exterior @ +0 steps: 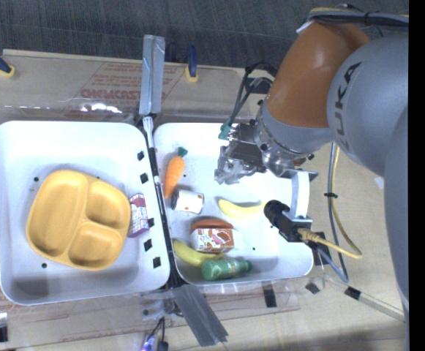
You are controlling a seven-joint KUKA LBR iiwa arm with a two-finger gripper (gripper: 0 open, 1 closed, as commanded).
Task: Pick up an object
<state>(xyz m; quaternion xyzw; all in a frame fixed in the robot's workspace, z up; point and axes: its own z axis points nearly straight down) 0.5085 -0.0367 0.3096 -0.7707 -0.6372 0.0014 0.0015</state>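
Note:
My gripper (230,170) hangs over the right bin (197,134), above its middle and just above a pale banana slice (239,208). Nothing shows between its fingers. To its left lies an orange carrot (173,174) with a green top. Below the carrot sits a small white box (188,201). A red and white jar (213,236) rests near the bin's front, with a yellow banana (188,253) and a green bottle (225,268) beside it.
The left bin (14,152) holds a yellow divided plate (78,219) and a small purple packet (138,215) at its right wall. A black divider strip runs between the bins. The grey arm with its orange band covers the right bin's far right side.

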